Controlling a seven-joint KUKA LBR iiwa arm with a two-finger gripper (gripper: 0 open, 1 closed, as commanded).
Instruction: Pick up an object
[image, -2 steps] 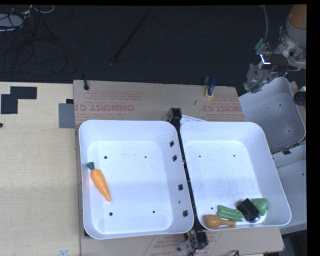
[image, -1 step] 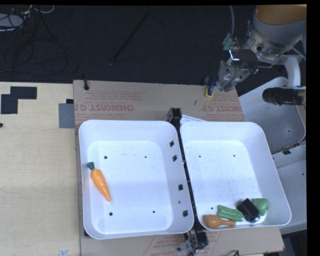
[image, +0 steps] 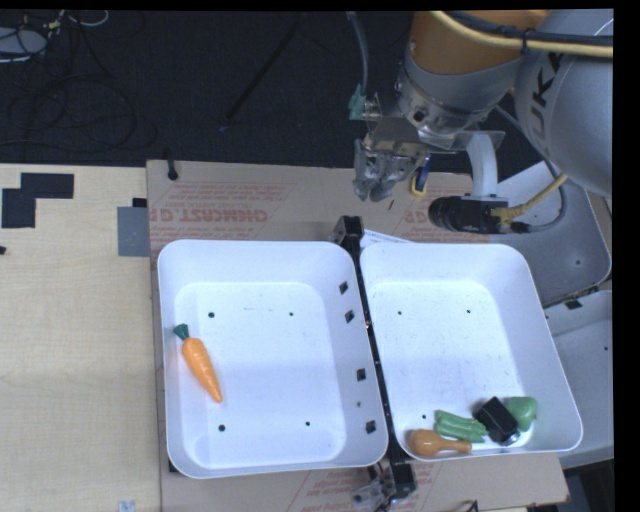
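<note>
Claw (image: 380, 185) high behind bins, grip state unreadable; best target lone carrot (image: 201, 368) in left bin (image: 250, 265): descend centred, close across its width

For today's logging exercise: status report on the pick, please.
End effector high above bins' far edge, nothing between fingers. Carrot alone in left bin. Nothing in its way.
</note>
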